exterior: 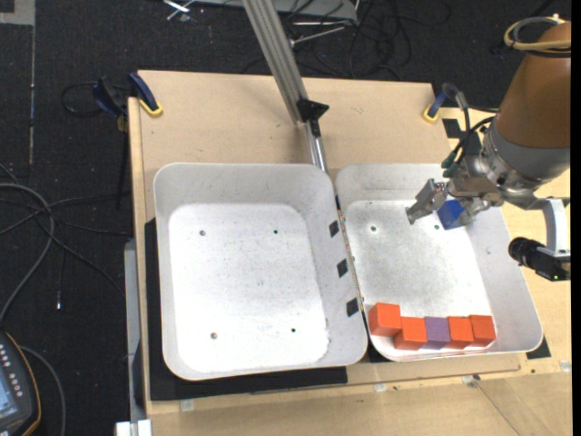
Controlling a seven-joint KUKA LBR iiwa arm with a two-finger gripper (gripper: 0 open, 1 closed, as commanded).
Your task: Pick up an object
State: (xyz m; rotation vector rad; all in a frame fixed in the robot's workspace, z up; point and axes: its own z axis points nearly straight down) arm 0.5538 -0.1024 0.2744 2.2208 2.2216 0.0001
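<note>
- Tan wooden surface (381, 98) carries two shallow white plastic bins: left bin (172, 243), right bin (508, 271).
- Claw (442, 209) clamped on small blue block (449, 214).
- Orange and purple blocks (432, 327) line right bin's near edge.
- No legible writing.

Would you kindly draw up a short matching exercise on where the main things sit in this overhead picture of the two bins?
Things:
1. Blue block
2. Purple block
3. Tool
4. Yellow clamp

Places:
A. In the row of orange blocks along the right bin's near edge
B. Bench's far left corner
C. At the tool's tip
D. Over the right bin's far part

Pairs: 1-C, 2-A, 3-D, 4-B
</note>
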